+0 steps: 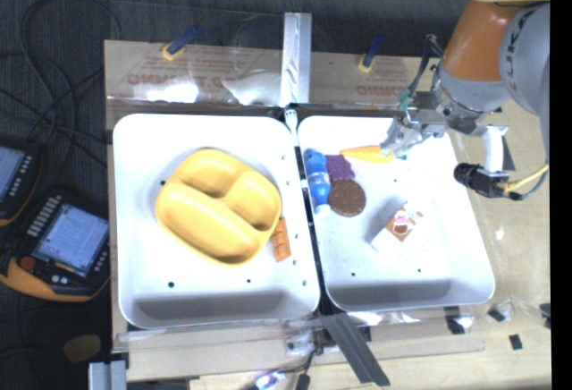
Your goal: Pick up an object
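In the right bin (447, 281), a yellow-orange wedge (362, 153) lies near the back wall. My gripper (399, 140) sits low at the wedge's right end, touching or just above it. A purple piece (340, 168) lies left of the wedge. A blue bottle (315, 177) rests along the bin's left wall, with a brown disc (347, 199) beside it. A small white and red box (399, 225) lies mid-bin.
The left bin (134, 290) holds a large yellow lumpy object (219, 203) and a small orange piece (281, 240) by the divider. Clear plastic and clips lie behind the bins. A handheld pendant (58, 241) sits at far left.
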You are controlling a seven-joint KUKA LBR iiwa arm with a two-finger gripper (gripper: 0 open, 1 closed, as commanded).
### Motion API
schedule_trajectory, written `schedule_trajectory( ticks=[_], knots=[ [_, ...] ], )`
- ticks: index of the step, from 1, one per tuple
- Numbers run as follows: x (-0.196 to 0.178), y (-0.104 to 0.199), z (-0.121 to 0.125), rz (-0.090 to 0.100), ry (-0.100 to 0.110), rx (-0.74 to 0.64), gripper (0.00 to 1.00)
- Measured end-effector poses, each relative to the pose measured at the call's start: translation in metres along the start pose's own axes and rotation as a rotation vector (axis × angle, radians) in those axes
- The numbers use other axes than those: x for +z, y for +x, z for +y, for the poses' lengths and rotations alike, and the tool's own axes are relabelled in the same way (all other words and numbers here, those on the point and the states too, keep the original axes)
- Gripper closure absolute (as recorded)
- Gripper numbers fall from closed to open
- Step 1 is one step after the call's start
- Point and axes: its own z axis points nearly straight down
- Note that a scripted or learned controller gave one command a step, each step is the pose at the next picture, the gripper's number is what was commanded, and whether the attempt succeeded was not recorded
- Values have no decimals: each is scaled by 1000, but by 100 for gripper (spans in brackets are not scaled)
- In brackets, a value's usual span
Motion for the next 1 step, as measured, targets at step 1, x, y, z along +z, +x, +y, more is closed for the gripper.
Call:
schedule_trajectory(
  ticks=[1],
  knots=[
    [26,7,-19,0,0,-157,100]
  ],
)
